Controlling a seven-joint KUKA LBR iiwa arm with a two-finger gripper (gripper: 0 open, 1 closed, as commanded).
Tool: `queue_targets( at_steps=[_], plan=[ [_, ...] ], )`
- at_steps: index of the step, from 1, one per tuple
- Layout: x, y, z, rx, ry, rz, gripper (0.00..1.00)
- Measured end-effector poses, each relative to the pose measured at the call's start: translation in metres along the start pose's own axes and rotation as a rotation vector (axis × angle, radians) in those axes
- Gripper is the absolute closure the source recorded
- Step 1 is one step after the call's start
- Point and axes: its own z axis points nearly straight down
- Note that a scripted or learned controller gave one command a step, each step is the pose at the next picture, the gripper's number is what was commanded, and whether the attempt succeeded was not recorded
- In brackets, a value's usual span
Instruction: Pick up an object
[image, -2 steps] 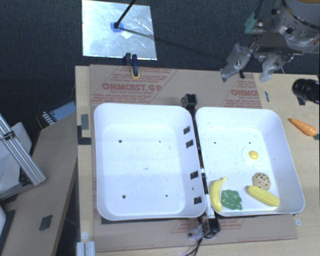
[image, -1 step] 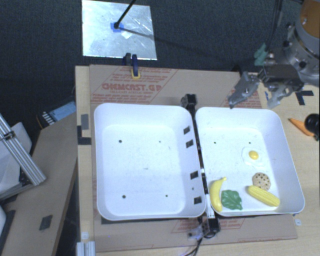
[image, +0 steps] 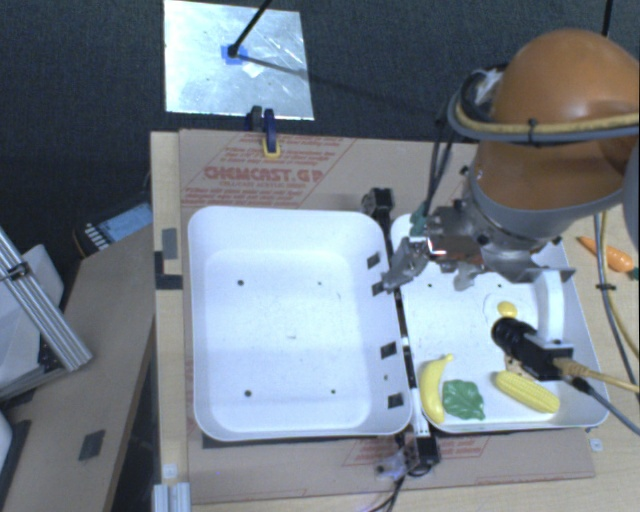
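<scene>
At the left, the first white bin (image: 290, 320) lies bare. Over the divider between the two bins hangs the gripper (image: 408, 262) — whether open or closed cannot be told. The right bin (image: 450, 310) holds one banana (image: 434, 388), one green piece (image: 463, 399), one small yellow item (image: 507, 310) and one corn cob (image: 527, 392) — four candidates. Recommendation: target the corn cob, which stands apart; the banana hugs the wall and crowds the green piece. Centre above, then descend squarely.

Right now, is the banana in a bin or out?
In. The banana lies inside the right bin, along its left wall, beside the green piece.
</scene>
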Motion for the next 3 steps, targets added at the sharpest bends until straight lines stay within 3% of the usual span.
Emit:
queue_targets(
  at_steps=[1, 2, 3],
  plan=[
    [0.057, 0.000, -0.134, -0.031, 0.008, -0.008, 0.00],
    [0.118, -0.001, -0.164, -0.020, 0.006, -0.008, 0.00],
    [0.155, -0.001, -0.162, -0.016, 0.004, -0.005, 0.00]
  ],
)
